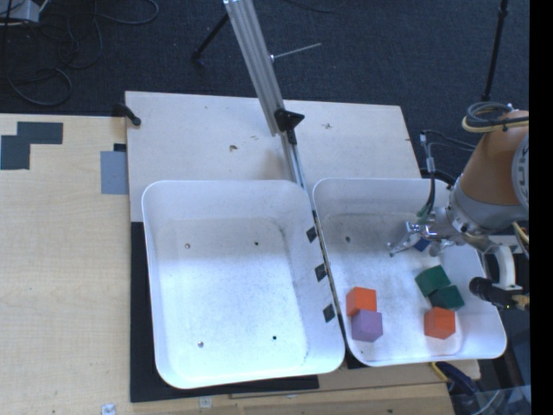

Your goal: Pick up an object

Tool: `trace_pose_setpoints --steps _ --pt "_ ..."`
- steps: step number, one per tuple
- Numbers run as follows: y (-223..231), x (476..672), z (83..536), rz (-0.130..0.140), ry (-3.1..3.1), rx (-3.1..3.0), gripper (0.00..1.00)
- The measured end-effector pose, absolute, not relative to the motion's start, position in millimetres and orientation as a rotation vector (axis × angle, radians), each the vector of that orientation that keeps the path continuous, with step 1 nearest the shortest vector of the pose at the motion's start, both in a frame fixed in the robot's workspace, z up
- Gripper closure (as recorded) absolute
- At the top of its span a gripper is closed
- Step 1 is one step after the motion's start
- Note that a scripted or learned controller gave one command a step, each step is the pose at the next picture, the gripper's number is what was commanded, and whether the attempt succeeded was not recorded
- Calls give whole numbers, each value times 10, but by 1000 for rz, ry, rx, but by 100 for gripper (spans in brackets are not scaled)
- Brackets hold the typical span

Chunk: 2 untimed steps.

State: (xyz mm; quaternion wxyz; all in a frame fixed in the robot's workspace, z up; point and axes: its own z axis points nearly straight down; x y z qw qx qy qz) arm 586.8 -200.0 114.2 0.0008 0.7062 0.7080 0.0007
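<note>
Bright, even overhead light is washing out the left bin (226, 284) floor; the dark carpet (363, 41) is staying dim; edges are appearing slightly soft.

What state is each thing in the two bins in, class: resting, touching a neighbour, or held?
Orange cube: resting in the right white bin, touching the purple cube.
Purple cube: resting, against that orange cube.
Two green blocks: resting, touching each other.
Second orange cube: resting just below the green blocks.
Left white bin: level on the bench.
Gripper: over the right bin, holding nothing visible.
</note>
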Motion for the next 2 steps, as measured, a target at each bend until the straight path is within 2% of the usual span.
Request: trace_pose_setpoints --steps 1,2 --pt "-2054 6678 896 1 2224 2218 0" --pt "-2051 6665 1005 -5 2229 2216 100"
